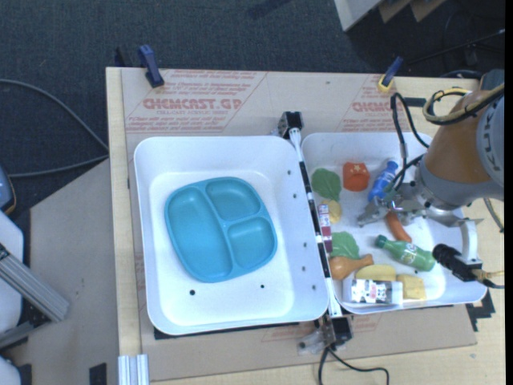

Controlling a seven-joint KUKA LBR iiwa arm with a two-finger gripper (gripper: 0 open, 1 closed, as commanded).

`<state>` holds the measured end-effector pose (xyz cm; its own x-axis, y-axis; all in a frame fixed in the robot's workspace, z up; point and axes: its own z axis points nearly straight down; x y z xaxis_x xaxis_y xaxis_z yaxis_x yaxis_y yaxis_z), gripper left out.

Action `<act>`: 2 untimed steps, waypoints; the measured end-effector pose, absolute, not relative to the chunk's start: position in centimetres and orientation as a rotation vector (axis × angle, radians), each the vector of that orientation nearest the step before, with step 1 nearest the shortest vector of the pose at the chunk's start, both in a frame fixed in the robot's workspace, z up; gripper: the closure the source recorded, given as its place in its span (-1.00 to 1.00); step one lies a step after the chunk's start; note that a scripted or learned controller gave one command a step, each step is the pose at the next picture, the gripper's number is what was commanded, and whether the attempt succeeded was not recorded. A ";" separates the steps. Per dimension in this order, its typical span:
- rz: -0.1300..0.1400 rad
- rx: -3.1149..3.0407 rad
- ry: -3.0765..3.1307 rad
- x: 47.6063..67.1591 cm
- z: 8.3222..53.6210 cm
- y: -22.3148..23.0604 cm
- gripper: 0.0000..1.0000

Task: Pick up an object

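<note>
At the near edge of the right bin point(473, 291) lie a white card-like packet point(370, 292) and a pale yellow block point(412, 286). Just beyond them sit an orange squash-shaped toy point(350, 265) and a small green bottle point(406, 253) lying on its side. Further in are a green leaf piece point(345, 243), an orange carrot-like toy point(397, 227), a blue bottle point(383, 180), a red pepper toy point(355, 175) and another green leaf point(326, 184).

The gripper point(390, 208) is down among them, just above the carrot toy and beside the blue bottle; whether it is open or closed I cannot tell, and nothing shows as held.

The carrot toy is likely the nearest target. It looks like light, hard, smooth plastic, apt to roll or squirt out, so a grasp across its narrow middle should serve best.

In the left bin point(152, 167), a blue divided plate point(220, 228) lies flat.
</note>
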<state>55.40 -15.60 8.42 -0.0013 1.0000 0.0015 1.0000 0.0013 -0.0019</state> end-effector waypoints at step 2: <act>-0.001 -2.220 -2.224 51.7 18.5 -7.5 1.00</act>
